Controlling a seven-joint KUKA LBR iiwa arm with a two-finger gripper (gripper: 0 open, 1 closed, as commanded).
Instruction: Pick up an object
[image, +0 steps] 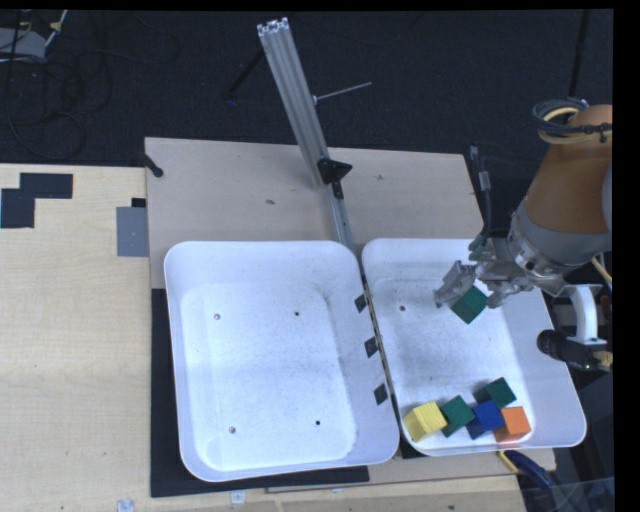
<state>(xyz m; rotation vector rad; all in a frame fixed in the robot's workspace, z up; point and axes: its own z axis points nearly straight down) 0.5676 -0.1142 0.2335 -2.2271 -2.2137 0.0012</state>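
Note:
My gripper (468, 294) hangs over the upper right part of the right bin (420, 270), with a dark green block (468, 304) between its fingers, lifted above the bin floor. Near the bin's front edge lie several loose blocks: a yellow one (424, 419), a green one (458, 411), a blue one (487, 416), an orange one (514, 423) and another dark green one (497, 391).
The left bin (200, 262) stands beside the right one, with black clips along the shared rim (368, 345). A slanted metal rail (300, 110) rises behind the bins. The arm's grey and orange body (565, 200) overhangs the right bin's right side.

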